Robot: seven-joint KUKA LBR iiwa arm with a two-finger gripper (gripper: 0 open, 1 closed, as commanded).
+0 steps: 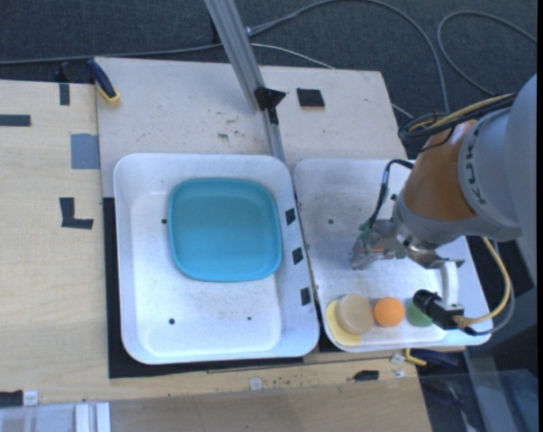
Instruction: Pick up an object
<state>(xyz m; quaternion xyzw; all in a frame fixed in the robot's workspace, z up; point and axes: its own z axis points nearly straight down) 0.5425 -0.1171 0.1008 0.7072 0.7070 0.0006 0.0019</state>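
Though low over the right bin (343, 196), end effector (366, 250) grip state indiscernible.

A smooth, slightly glossy turquoise plastic plate (224, 229) sits in the left white bin (145, 268) (matt plastic, speckled with dark scuffs). At five o'clock, a matt orange ball (389, 311). The bench top (28, 241) looks like pale, unvarnished wood; a brushed-metal rail (239, 48) crosses at twelve o'clock.
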